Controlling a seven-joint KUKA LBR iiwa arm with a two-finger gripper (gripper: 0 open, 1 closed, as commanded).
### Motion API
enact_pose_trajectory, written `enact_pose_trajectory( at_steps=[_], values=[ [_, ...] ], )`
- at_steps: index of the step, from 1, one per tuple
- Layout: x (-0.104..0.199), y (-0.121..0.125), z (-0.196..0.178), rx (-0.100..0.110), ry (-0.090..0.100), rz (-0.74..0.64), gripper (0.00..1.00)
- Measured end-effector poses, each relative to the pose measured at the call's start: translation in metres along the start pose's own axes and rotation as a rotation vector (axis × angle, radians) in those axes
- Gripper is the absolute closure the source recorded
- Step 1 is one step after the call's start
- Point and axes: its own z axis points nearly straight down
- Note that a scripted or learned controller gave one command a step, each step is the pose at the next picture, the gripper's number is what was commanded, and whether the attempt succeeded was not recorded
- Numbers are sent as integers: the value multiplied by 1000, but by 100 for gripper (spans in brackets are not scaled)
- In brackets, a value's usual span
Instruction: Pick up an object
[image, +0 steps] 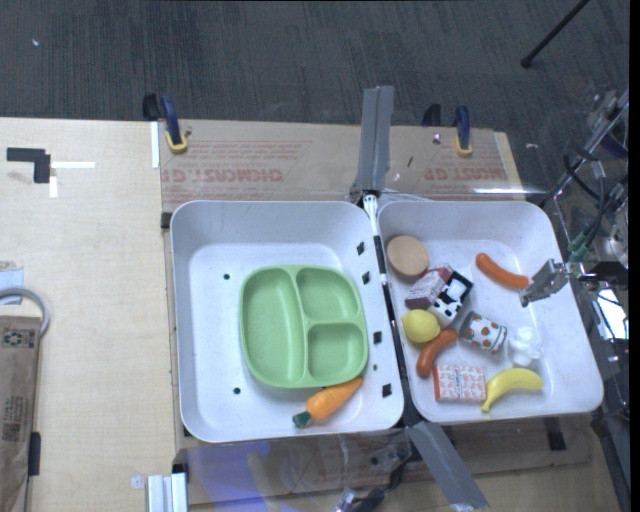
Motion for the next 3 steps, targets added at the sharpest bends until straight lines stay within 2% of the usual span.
enact_pose_trajectory(
  at_steps=[1,2,3],
  values=[
    [-37,-13,139,0,2,-65,0],
    [-42,70,175,-3,0,-252,0],
    [-43,22,106,-2,0,-24,0]
  ],
)
